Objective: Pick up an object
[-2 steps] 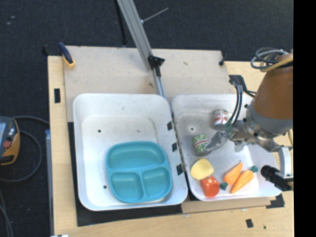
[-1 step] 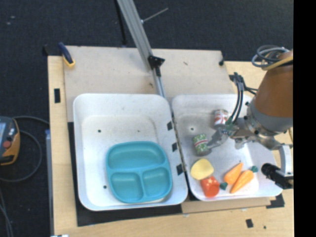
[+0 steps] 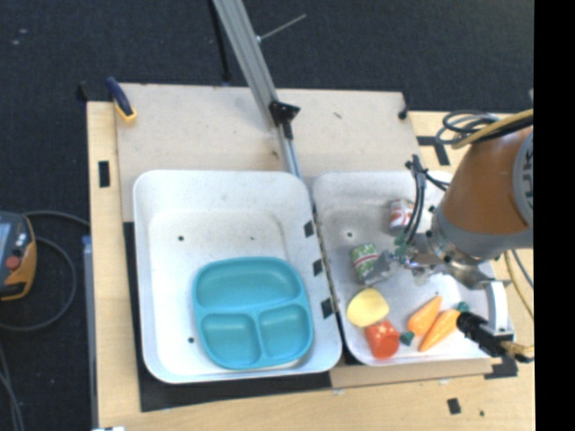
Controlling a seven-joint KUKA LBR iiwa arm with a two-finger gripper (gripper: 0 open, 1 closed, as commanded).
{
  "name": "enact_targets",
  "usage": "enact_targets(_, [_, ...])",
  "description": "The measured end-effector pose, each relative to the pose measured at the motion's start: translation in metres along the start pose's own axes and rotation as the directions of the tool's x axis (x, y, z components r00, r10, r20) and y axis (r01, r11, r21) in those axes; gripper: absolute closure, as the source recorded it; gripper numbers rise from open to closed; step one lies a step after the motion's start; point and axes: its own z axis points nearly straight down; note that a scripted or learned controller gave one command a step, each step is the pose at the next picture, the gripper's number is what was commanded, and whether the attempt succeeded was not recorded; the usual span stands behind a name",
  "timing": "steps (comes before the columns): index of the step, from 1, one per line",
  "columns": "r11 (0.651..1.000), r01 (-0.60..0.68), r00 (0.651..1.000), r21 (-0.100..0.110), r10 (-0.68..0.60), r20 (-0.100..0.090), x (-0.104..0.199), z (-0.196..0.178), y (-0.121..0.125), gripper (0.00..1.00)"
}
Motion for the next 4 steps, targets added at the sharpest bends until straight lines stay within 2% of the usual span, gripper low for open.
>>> enact_targets(1, [1.0,0.0,1.0,0.001,0.0,0.0,-0.001,0.063,-0.003,0.0])
enact_targets(2, [1.0,0.0,1.0,-0.005,0.0,0.001,-0.003,0.082,-0.002,0.0])
enact_targets(3, [1.0,-0.007,1.0,-0.012,0.007,0.002,-0.004,0.069,0.0,1.0])
enact_targets(4, [1.0,0.005,1.0,-0.011,-0.005,0.0,0.005,0.013,0.001,1.0])
